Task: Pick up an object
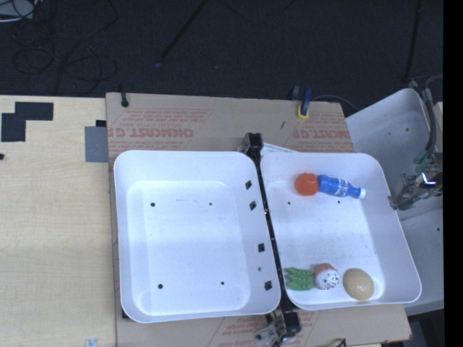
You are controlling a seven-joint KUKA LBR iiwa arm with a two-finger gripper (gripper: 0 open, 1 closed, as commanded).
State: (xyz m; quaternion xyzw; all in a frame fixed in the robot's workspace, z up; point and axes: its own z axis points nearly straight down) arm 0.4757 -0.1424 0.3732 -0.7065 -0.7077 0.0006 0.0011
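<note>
Two white bins are seen side by side on a cardboard sheet; the black divider clips between them are taken as landmark. Left of the divider, the left bin is seen. Right of the divider, the right bin is seen holding five items. Toward the far wall, right of the divider, an orange ball is seen touching a blue bottle lying on its side. Near the front wall, just right of the divider, a green toy, a white-red speckled ball and a tan egg-shaped object are lined up, close together. Far right of the divider, beyond the right bin, the gripper is partly seen; jaw state cannot be told.
</note>
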